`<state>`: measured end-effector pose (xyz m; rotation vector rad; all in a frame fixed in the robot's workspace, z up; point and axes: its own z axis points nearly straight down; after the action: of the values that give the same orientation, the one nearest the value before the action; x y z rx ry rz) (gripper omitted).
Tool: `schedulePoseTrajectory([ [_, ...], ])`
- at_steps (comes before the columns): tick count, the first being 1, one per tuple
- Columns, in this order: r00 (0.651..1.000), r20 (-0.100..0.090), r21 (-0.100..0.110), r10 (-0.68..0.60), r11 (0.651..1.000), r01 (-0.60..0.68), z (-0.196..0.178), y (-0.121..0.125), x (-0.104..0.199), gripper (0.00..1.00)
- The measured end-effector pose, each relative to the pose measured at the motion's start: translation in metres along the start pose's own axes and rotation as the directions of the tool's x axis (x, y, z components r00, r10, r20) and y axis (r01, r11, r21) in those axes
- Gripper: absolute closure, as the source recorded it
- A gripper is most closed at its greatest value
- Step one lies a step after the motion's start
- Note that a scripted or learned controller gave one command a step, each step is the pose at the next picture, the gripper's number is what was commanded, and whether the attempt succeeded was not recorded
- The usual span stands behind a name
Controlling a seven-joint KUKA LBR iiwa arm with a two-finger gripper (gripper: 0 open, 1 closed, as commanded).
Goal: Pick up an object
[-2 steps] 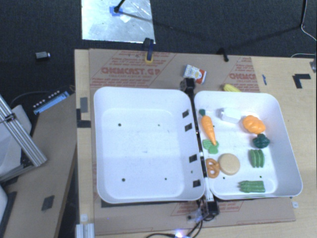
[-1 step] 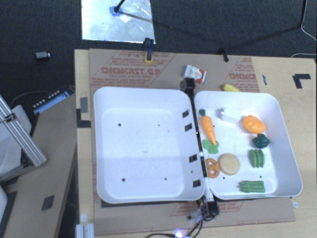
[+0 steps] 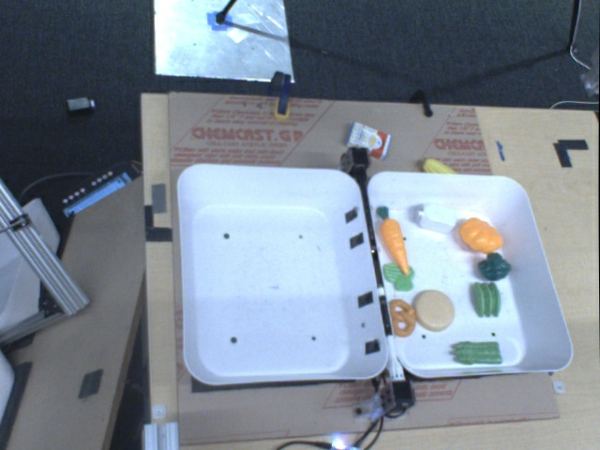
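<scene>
Camera view, slanted down on table (image 3: 525, 139) with two shallow white bins side by side.

Left bin (image 3: 202, 204): bare floor, a few small dark specks on it.

Right bin (image 3: 548, 331): all candidate objects gathered here, apart from one another, so any could be approached alone. Toy carrot (image 3: 395, 242) near dividing wall, green top pointing toward near edge. Pretzel (image 3: 403, 317) just beside round tan biscuit-like disc (image 3: 434, 309), nearly touching. Orange fruit-shaped piece (image 3: 479, 235) toward far right, dark green broccoli-like piece (image 3: 494, 268) just below it. Green pod bundle (image 3: 485, 299) mid-right; second green pod piece (image 3: 475, 352) near front wall. Small white block (image 3: 434, 219) at far side, lying flat.

Outside the bins: yellow piece (image 3: 437, 167) on table just behind right bin's far rim; small red-and-white packet (image 3: 368, 139) near hinge between bins; yellow-and-blue clamp (image 3: 280, 97) at far edge of cardboard.

End effector state: cannot tell. Nothing lifted; every object resting on bin floor. Task judged not yet begun.

Judgement on target: orange piece or carrot likely easiest, being bulky and clear of walls. Flat pretzel and disc likely harder, lying low and close together.
</scene>
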<state>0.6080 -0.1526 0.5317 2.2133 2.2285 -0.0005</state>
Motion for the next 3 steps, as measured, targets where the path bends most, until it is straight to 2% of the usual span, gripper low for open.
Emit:
schedulePoseTrajectory([
  [1,1.000,-0.001,-0.005,0.002,1.000,-0.002,-0.006,-0.099,0.034,1.00],
  [2,1.000,0.000,-0.003,0.001,1.000,-0.001,-0.003,-0.043,0.031,1.00],
  [3,1.000,-0.001,-0.005,0.002,1.000,-0.002,-0.005,-0.123,0.057,1.00],
])
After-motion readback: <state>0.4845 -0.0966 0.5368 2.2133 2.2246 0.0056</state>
